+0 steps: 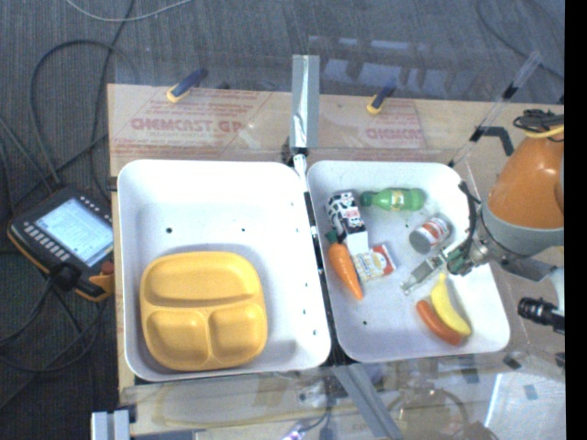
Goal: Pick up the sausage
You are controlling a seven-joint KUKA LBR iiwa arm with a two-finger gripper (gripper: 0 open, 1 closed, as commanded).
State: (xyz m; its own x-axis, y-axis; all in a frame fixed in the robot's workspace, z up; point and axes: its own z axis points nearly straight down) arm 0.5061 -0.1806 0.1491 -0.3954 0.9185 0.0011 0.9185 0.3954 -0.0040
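The sausage (435, 322) is a short red-orange link lying near the front right corner of the right bin (477, 342), tucked against the lower side of a yellow banana (449, 304). My gripper (420, 277) hangs over the bin floor just up and left of the banana and sausage, reaching in from the right below the orange-banded wrist (530, 191). Its fingers stand open with nothing between them. It is not touching the sausage.
The right bin also holds an orange carrot (346, 269), a small red-and-white packet (375, 262), a black-and-white carton (347, 216), a green bottle (393, 199) and a silver can (429, 235). A yellow divided tray (203, 310) lies in the left bin (165, 191).
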